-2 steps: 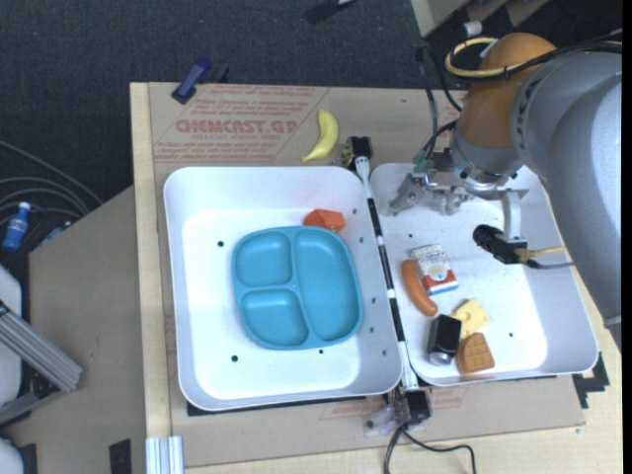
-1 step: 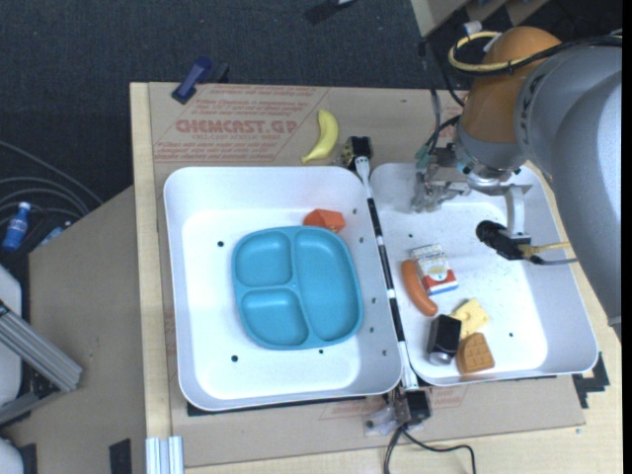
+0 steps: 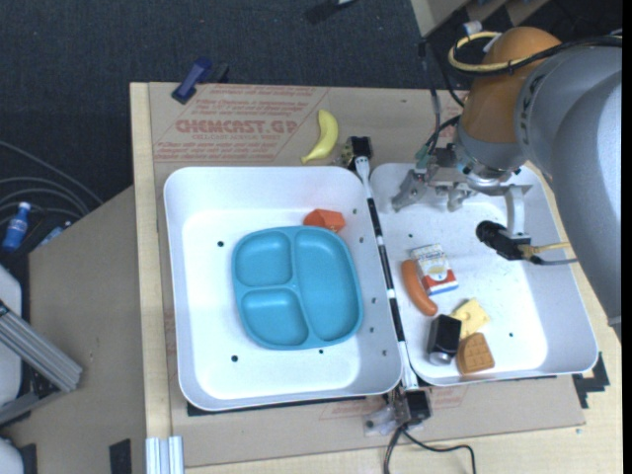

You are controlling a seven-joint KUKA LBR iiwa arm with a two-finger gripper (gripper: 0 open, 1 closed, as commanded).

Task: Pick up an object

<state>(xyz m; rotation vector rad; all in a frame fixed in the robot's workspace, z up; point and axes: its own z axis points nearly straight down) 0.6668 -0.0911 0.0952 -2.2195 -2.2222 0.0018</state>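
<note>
High slanted overhead view across both bins [image 3: 188, 265]

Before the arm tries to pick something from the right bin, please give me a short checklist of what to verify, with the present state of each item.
1. Objects to pick lie in the right bin: ok; sausage, small carton, black block, cracker, yellow piece.
2. Gripper is over the right bin: ok, at its far end.
3. Gripper carries nothing: cannot tell.
4. Gripper is above a target: not ok; the objects lie nearer the camera.
5. Targets are well separated: not ok; block, cracker and yellow piece crowd together.
</note>
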